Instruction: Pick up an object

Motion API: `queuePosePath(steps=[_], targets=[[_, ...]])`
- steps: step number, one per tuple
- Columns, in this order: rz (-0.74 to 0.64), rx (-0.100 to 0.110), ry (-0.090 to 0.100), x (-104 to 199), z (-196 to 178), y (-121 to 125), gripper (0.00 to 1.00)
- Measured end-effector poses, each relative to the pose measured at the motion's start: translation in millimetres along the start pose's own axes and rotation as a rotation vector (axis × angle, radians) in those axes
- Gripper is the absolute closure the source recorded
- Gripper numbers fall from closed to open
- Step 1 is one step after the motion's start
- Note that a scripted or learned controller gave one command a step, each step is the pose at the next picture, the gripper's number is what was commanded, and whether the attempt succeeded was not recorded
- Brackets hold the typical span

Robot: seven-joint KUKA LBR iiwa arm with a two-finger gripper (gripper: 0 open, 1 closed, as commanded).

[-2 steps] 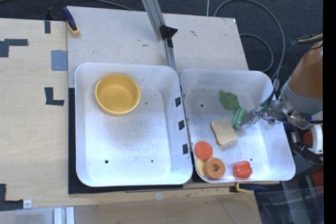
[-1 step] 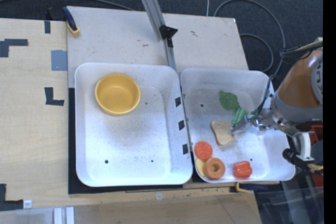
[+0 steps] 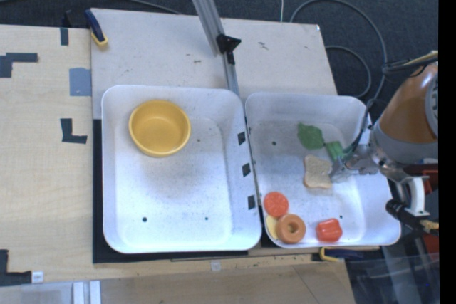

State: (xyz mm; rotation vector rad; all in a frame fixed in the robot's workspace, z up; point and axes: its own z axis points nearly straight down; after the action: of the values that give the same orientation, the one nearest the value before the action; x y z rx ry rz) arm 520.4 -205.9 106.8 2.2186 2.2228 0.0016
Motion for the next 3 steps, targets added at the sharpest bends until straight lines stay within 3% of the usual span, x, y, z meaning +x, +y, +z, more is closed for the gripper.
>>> queuePosePath(steps=[2, 3], targets=[[-0.001, -0.003, -0.002, 7, -123, -5, 1.0], [0.0, 0.0, 0.0, 7, -140, -4, 1.0]])
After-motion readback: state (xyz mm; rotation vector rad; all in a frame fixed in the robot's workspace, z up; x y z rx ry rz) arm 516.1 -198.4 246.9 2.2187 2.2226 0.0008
